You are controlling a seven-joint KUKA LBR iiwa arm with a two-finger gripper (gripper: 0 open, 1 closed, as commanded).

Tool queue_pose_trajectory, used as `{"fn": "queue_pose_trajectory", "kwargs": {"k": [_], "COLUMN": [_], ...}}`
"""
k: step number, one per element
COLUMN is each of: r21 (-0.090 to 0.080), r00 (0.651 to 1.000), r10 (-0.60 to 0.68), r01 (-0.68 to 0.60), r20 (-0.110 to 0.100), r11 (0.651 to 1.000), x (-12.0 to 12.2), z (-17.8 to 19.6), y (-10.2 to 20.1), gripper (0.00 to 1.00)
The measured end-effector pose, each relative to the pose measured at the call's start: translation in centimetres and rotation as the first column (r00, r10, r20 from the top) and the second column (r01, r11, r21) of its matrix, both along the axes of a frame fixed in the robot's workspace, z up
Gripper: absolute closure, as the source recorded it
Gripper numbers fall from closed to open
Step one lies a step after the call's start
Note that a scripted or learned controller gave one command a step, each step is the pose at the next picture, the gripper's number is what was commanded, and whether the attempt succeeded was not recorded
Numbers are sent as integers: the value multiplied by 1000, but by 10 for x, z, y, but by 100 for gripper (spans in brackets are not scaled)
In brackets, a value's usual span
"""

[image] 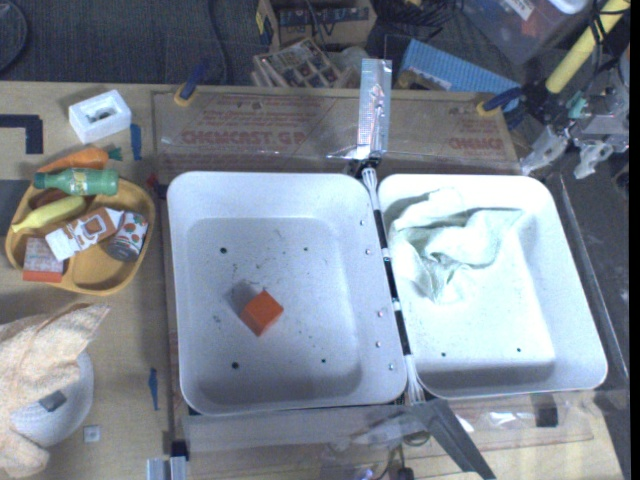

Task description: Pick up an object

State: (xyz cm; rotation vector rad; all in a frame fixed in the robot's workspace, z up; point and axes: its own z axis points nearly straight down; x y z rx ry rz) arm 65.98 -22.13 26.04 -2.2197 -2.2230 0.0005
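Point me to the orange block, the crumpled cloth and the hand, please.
orange block (263, 312): camera view, middle of its top face.
crumpled cloth (455, 243): camera view, centre of the bunched folds.
hand (580, 153): camera view, between its fingertips.

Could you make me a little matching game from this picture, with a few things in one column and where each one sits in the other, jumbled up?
Things:
1. orange block
2. pale crumpled cloth
3. green bottle
4. small white box

Places:
A. in the right bin
B. on the bench top near the far left corner
C. in the left bin
D. in the yellow bowl left of the bins

Pairs: 1-C, 2-A, 3-D, 4-B
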Motion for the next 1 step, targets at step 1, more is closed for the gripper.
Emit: {"fn": "queue_pose_trajectory", "kwargs": {"k": [1], "r21": [0], "r00": [1000], "r10": [-1], "r01": [1], "r20": [-1], "r11": [1000], "x": [7], "z": [-43], "y": [41], "gripper": [0]}}
